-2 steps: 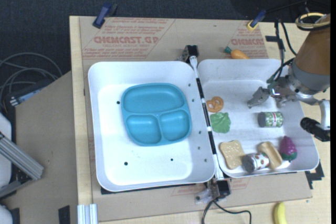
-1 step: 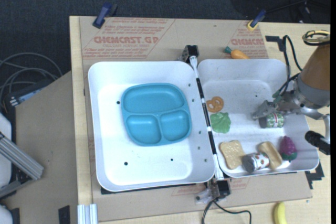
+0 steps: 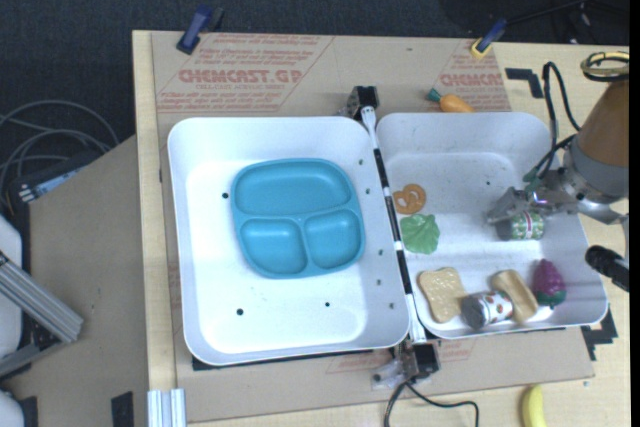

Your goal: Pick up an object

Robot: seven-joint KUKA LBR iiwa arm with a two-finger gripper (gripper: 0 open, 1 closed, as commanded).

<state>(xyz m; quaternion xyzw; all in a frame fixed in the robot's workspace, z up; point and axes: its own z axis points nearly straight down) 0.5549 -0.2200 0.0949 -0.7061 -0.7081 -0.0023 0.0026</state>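
One small can (image 3: 523, 226) is sitting under our gripper (image 3: 517, 212) in the right bin (image 3: 470, 130); we cannot tell its grasp, so we are advising centring before lifting.

grey arm (image 3: 600, 177), orange band (image 3: 610, 125), metallic gripper (image 3: 515, 213)

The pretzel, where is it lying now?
The pretzel lies in the right bin, near its left wall, just above the green lettuce piece.
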